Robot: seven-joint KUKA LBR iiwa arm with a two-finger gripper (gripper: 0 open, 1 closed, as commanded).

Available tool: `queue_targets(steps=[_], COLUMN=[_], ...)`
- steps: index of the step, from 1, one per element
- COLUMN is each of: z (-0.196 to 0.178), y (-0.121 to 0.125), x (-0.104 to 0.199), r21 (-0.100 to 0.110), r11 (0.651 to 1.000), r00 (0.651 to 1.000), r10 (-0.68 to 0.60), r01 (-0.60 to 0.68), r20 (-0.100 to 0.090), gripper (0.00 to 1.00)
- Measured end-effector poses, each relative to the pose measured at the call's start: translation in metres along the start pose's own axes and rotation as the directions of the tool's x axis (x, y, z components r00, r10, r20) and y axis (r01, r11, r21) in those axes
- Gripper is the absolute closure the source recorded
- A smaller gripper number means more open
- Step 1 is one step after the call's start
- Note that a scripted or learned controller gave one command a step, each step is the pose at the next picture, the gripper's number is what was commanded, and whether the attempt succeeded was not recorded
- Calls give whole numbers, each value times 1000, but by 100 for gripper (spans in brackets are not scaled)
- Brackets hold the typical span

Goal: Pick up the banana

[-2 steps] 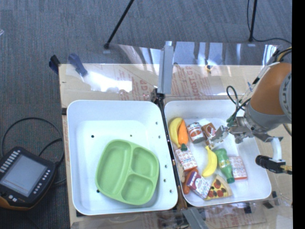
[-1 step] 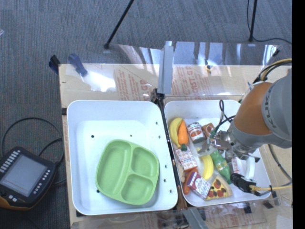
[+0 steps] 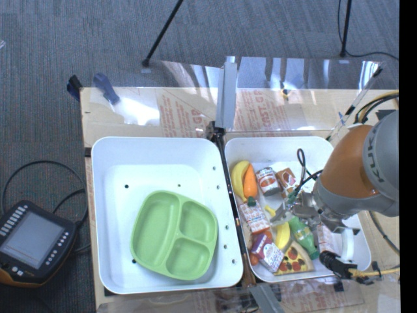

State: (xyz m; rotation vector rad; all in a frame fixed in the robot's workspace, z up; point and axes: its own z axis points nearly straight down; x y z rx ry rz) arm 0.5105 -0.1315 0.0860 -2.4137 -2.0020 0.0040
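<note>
Camera view: banana [image 3: 240, 177] left of claw [image 3: 291, 211]

The arm [image 3: 384, 158] is showing a thick rounded body, grey at the outer end and wrapped in a broad orange band [image 3: 348, 168] just above the wrist. A grey ring is sitting below that band, leading down to a cluttered metal wrist block in silver and dark tones. A thin black cable [image 3: 301, 160] is looping up beside the wrist. Behind the band, yellow and black cables [image 3: 371, 103] are curving along the grey shell, which is carrying dark lettering.
</note>
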Motion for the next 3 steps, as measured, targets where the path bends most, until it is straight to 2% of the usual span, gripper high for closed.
queue_targets(steps=[1, 2, 3], z=[-8, -110, -178], y=[-1, 20, -37], x=[-1, 34, 2], r21=[4, -1, 0], r11=[1000, 943, 946], r00=[1000, 943, 946], r10=[7, 332, 324], r01=[-7, -332, -324], r20=[-2, 2, 2], gripper=[100, 100, 100])
